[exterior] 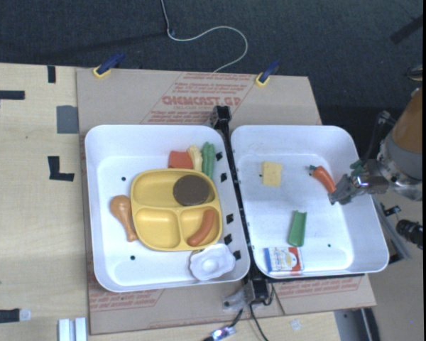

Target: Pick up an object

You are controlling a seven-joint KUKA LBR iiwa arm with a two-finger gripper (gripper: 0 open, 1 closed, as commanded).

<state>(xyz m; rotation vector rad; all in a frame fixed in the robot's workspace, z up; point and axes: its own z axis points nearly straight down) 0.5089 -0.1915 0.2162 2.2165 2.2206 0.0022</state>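
In the right bin (355,212) lie a pale yellow block (271,173), an orange carrot (322,177), a green stick (297,227) and a small printed carton (284,259). My gripper (346,186) hangs over that bin's right side, just right of the carrot and close to it. Nothing shows in its grasp. The grey arm with its orange band (415,130) comes in from the right edge.
The left bin (99,190) holds a yellow divided plate (156,222) bearing a brown patty (192,189) and a sausage (204,227). Around the plate lie a drumstick (122,214), a white piece (211,263) and red, yellow and green bits (195,158).
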